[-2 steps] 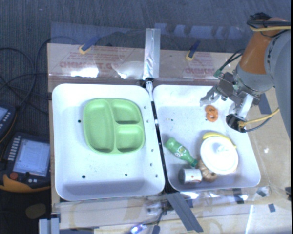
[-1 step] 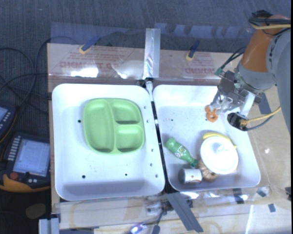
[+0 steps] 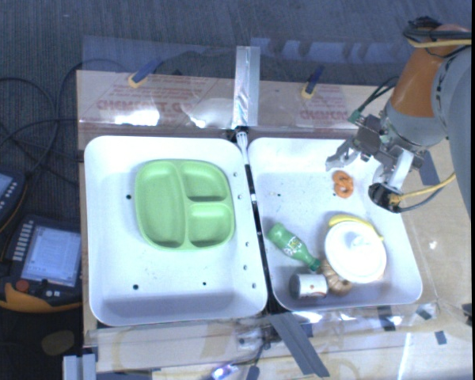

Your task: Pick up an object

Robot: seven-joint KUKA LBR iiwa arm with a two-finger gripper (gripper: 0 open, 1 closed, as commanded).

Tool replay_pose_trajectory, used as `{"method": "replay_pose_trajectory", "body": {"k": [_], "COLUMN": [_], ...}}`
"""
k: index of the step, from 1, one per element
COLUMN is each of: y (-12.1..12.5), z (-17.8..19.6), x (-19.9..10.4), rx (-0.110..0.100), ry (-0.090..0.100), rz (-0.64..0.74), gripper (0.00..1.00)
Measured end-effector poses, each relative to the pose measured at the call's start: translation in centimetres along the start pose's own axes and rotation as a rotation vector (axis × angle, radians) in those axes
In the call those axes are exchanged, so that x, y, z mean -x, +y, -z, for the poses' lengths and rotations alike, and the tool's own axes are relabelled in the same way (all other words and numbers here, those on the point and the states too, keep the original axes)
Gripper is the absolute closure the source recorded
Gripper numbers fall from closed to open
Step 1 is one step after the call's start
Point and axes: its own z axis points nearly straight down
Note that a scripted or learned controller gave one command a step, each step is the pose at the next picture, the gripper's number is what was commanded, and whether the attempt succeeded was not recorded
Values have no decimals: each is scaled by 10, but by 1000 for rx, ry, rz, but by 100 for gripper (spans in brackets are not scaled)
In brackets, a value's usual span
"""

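Two white bins side by side. Left bin [image 3: 111, 291] carries just a green divided plate [image 3: 184, 204], lying flat, roughly centre; nothing to grab there w/o a wide flat lift, so prob. not the target.

Right bin [image 3: 301, 158] has all the small stuff, bunched toward the near-right corner: small orange pretzel-like piece [image 3: 343, 183] alone at the far right; green bottle [image 3: 292, 246] on its side, slanting near-right; white round lid/bowl [image 3: 355, 251] over a yellow thing [image 3: 353, 221] peeking at its far edge; grey can-like cylinder [image 3: 308, 285] on its side at the near wall, touching a brown item [image 3: 338, 283] tucked under the white piece.

Gripper [image 3: 353, 153] hangs over the far-right part of the right bin, arm coming in from the right. It sits just beside/above the orange piece, apart from it, nothing visibly betw. the fingers. Whether they're spread or closed: can't tell, too blurred at this angle.

Judgement: pick not yet made. Orange piece is the likely candidate since it's nearest the tool and isolated, so no neighbours to knock. It's small and flat, so fingers could slip over it. The cluster near the front is riskier, items overlapping.
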Motion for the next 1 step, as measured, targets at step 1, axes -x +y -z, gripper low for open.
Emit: {"method": "replay_pose_trajectory", "body": {"k": [1], "y": [37], "z": [26], "x": [30], "rx": [2], "ry": [2], "rz": [-535], "gripper": [0]}}
